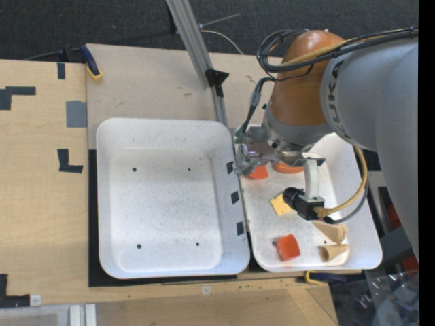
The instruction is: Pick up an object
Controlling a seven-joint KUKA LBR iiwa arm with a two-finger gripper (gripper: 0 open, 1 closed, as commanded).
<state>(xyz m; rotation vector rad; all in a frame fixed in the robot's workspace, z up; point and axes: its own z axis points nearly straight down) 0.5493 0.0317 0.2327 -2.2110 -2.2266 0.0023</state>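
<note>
My gripper (250, 156) is down in the right bin (363, 253), at its far-left corner, tight against the divide between the two bins. The wrist and orange band (307, 80) sit right over it and hide most of it — I can't tell from this view whether it's apart, together, or clamped on anything.

Objects in the right bin:
- orange piece (257, 173) — just beside the gripper, on its near side, partly tucked under the wrist. Contact unclear.
- second orange patch (290, 169) just right of it, mostly hidden under the arm; can't tell what it is.
- yellow block (281, 204), mid-bin, touching or just beside the black fitting (299, 202) on the cable that hangs off the wrist.
- red-orange block (288, 248) near the front-left of the bin, well apart from the gripper.
- two tan cone-shaped pieces (333, 242) at the near right, one stacked just beyond the other.

Left bin (109, 148) — white floor with dark speckling and a few small dark dots.

Grey aluminium rail (192, 36) slants in from the far edge and ends at a black bracket (216, 77) just beyond the bins.
</note>
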